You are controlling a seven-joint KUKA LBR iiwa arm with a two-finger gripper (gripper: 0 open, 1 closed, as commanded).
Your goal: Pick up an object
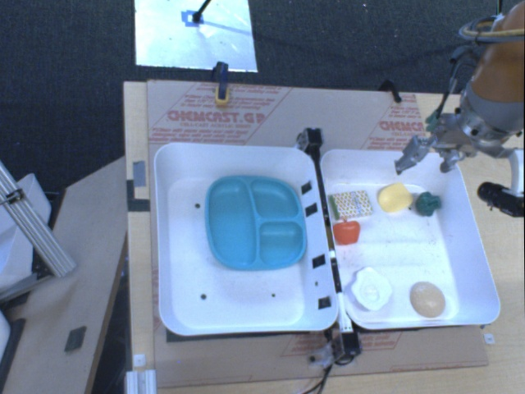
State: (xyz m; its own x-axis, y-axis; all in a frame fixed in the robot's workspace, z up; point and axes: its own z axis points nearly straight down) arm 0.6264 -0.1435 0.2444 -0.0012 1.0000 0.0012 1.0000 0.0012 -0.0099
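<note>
Lab: robot arm [496,72]; 2 bins [172,220]

- One fixed camera looked down at a slant from above the bench [271,105]
- Both white bins [176,245] sat fully in frame, mid-distance

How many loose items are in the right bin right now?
6: a patterned block and red pepper by the divider, a yellow lemon and green piece near the back, a white fried egg and tan egg in front. None looks hidden.
</note>
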